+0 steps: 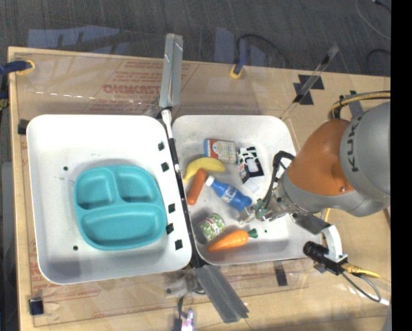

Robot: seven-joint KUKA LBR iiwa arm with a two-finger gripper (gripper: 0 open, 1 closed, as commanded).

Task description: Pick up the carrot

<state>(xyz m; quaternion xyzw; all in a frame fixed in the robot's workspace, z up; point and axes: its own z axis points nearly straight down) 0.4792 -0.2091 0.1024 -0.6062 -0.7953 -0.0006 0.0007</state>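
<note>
Starting on the left, the left bin (47, 205) holds a teal tray (117, 207) with three sections; it lies flat in the middle, well away from the job. A strip of black clips (170, 185) runs down where the two bins meet — they seem to hold the bins together.

The right bin (278, 126) is where all the small things are piled. Near the top sit a yellow banana (204, 165) and a small juice carton (219, 148). An orange-red stick shape (196, 187) leans just under the banana. A blue and white bottle (229, 194) lies tilted in the middle, and a black and white packet (250, 163) sits beside the carton.

The carrot (228, 241) lies on its side near the front wall of the right bin, just beside a green round thing (210, 226). Its green top points right — toward the arm.

The end effector (259, 212) hangs low just above and to the right of the carrot, apart from it. I cannot tell how it is set, because the arm hides it. The grab looks not yet done.
</note>
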